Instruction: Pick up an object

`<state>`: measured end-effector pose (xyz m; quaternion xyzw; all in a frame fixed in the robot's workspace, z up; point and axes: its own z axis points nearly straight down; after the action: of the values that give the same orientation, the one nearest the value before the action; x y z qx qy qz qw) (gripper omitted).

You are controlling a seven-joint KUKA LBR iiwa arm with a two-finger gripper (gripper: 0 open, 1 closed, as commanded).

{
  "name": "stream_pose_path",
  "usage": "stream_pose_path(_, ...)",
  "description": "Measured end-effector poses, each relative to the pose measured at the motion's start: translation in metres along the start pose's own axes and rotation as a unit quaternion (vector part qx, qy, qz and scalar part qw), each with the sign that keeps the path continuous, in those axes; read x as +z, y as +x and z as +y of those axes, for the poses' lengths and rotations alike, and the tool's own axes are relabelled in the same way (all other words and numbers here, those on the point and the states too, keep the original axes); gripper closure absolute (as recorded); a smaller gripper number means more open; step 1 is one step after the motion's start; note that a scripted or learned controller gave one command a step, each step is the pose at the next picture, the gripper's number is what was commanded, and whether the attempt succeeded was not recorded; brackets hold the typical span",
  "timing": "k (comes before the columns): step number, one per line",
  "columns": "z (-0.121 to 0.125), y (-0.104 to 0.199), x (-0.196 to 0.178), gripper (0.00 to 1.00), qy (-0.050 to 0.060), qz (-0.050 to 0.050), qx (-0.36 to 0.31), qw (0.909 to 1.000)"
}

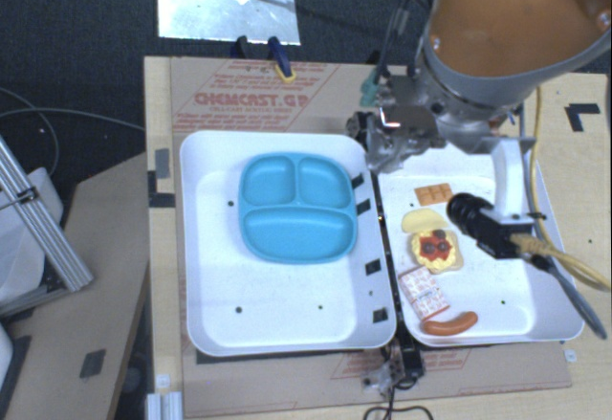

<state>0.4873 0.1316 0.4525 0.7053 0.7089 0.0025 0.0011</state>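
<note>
2 white bins [215, 313]. 1 blue divided plate [296, 208] in the left one. Right bin: 1 waffle piece [433, 193], 1 yellow slice [422, 219], 1 small pizza [437, 250], 1 checked wrapper [422, 289], 1 sausage [449, 322].

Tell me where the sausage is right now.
The sausage lies in the right bin, near its front edge, just below the checked packet.

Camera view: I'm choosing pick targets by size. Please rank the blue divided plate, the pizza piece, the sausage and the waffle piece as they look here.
1. blue divided plate, by far the largest.
2. pizza piece.
3 and 4. sausage and waffle piece: the sausage is longer but thinner; too close to rank.
</note>
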Motion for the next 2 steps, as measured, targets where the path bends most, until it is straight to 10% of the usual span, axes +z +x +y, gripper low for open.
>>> stream_pose_path(2, -0.001, 0.047, 0.045, 1.0, 0.004, -0.001, -0.001, 1.0)
